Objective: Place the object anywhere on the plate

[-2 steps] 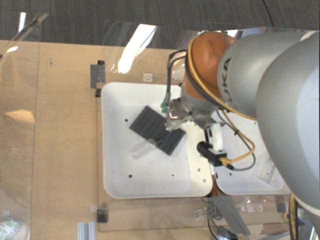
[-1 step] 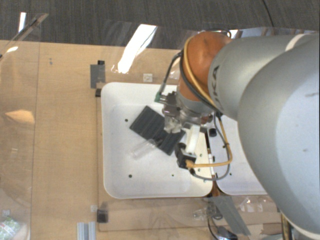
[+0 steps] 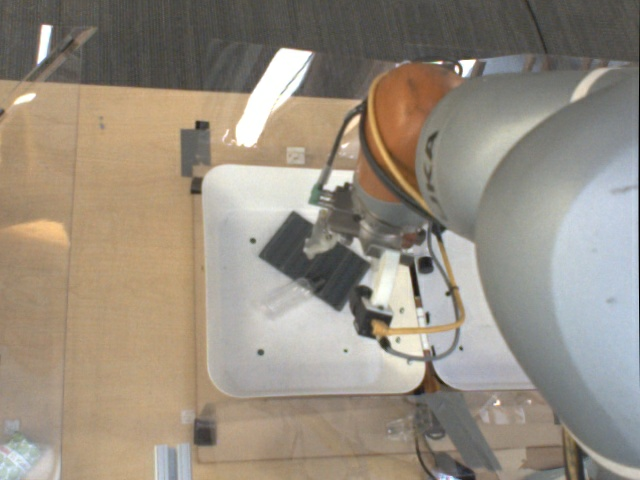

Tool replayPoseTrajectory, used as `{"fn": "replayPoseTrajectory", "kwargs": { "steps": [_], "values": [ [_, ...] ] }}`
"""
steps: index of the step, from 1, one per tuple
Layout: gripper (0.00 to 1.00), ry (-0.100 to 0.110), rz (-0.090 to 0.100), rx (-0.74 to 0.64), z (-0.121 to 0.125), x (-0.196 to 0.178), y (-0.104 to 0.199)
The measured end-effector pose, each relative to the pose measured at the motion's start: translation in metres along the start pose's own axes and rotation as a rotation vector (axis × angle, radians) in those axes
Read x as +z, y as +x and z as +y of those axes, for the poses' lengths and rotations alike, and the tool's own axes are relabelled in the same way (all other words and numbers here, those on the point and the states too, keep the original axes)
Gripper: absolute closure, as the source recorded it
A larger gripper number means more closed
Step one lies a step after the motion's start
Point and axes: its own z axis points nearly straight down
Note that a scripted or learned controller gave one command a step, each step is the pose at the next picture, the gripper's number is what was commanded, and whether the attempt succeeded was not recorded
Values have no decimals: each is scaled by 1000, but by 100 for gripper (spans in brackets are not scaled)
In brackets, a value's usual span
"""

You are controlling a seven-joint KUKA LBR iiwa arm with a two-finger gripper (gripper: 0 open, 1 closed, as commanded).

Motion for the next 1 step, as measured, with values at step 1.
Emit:
{"fn": "replayPoseTrajectory", "kwargs": {
  "steps": [1],
  "values": [
    [0,2,-1,73,-4,-4,85]
  ]
}}
